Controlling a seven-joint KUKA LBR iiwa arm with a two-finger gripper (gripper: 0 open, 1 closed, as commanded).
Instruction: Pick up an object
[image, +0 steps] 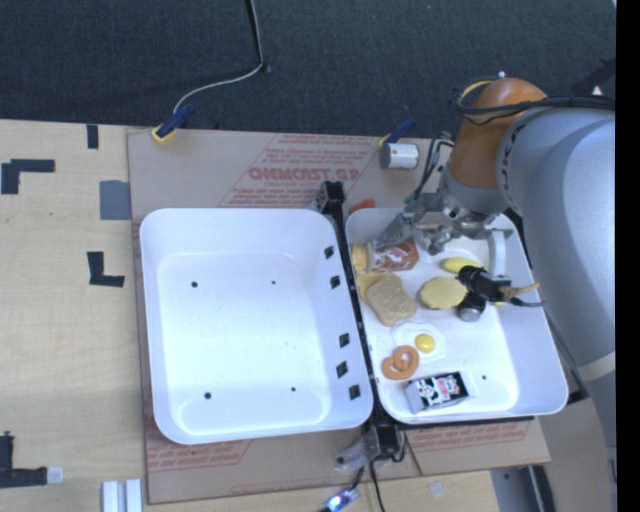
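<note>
A grey robot arm reaches from the right into the right bin (503, 352) of two white bins on a counter. Its hand (405, 232) hangs low over a crumpled orange-and-white packet (392, 258) at the bin's back left corner. Whether the hand is released or clenched cannot be told, and nothing is seen in its grasp.

This looks like the approach step, with the packet the likely target. The next move probably calls for a short descent, a close and a straight lift.

Room is tight. The packet sits against the wall shared with the left bin (240, 320), and toast (390, 298) touches its near edge. Egg (425, 343), donut (402, 362) and carton (438, 390) lie nearer the front.
</note>
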